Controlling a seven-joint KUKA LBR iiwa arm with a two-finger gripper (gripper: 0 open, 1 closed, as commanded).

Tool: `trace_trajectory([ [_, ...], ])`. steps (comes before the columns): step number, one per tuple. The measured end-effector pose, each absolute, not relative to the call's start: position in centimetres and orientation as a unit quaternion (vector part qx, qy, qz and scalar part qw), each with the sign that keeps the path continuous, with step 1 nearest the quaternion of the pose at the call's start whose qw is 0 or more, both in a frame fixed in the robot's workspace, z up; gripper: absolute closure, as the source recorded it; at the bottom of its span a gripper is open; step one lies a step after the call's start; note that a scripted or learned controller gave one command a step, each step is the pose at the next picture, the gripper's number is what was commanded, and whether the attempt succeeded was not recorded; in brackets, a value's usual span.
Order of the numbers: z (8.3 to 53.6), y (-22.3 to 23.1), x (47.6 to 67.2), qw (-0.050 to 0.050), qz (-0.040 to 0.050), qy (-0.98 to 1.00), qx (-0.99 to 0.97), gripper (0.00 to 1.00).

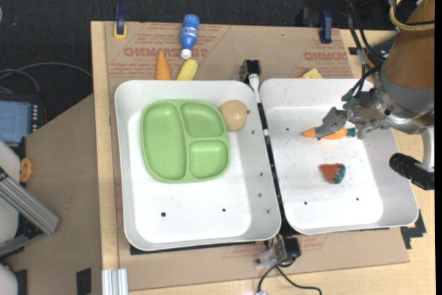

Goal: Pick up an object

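Note:
A small orange carrot lies in the upper middle of the right bin. My gripper comes in from the right and sits right over the carrot's right end, covering part of it. Below it, a red strawberry-like piece with a teal end rests on the bin floor, apart from the gripper.
The left bin holds a green divided plate and a tan ball at its upper right. Behind the bins lie a blue-and-white bottle, an orange cone-shaped piece, a yellow corn piece and a yellow block.

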State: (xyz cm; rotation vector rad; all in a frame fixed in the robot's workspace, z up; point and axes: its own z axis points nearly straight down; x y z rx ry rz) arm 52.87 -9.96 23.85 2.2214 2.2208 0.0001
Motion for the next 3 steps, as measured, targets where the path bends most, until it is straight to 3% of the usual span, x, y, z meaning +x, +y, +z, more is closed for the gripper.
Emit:
trace_trajectory([
  [1, 7.8, -14.0, 51.9, -0.001, -0.0016, 0.705, 0.709, 0.0],
  [2, 9.5, -13.8, 52.1, 0.002, 0.0009, 0.706, 0.708, 1.0],
  [3, 19.0, -6.9, 52.6, 0.003, 0.003, 0.71, 0.705, 1.0],
])
